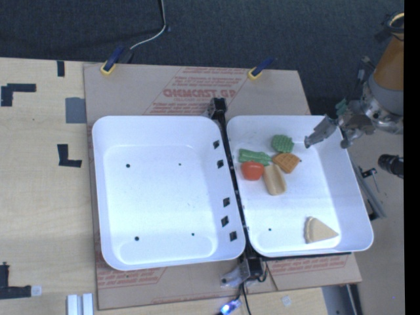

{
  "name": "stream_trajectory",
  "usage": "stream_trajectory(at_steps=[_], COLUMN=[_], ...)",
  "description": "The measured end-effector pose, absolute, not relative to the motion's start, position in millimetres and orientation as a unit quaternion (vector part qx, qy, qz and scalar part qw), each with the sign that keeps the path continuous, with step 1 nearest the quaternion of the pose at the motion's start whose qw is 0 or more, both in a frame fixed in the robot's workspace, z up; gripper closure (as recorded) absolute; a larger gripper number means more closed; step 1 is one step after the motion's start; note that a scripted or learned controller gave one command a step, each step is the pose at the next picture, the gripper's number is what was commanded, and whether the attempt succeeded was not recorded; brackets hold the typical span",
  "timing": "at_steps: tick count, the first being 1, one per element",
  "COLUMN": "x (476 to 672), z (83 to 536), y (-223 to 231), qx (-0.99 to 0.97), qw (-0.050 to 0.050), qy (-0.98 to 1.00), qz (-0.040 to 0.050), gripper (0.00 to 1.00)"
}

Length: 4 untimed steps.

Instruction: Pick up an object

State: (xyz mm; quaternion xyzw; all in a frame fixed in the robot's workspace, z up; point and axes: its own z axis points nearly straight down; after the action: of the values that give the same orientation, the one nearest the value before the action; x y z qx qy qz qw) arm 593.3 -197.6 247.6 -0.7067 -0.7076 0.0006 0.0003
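While the end effector (326, 134) hangs released and empty above the right bin (341, 195), the approach step seems in hand; next it must descend onto the green piece (282, 142).

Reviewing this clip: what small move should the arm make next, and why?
Probably shift the gripper left and down toward the green piece. The gripper sits at the right bin's upper right edge, and that piece is the nearest of the clustered objects.
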Motion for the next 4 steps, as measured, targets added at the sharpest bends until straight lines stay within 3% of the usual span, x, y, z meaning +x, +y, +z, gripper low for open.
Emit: stream_trajectory(at_steps=[1, 2, 3, 4], x=[572.2, 573.4, 595.9, 665.2], z=[226.6, 227.7, 158.8, 98.5], y=[-225.4, -224.0, -222.6, -222.5], qx=[-0.708, -0.707, -0.706, -0.706], qw=[0.001, 0.000, 0.002, -0.002], qy=[-0.706, -0.707, -0.708, -0.709], qz=[0.0018, 0.0011, 0.0017, -0.0011], gripper=[0.00, 0.00, 0.00, 0.00])
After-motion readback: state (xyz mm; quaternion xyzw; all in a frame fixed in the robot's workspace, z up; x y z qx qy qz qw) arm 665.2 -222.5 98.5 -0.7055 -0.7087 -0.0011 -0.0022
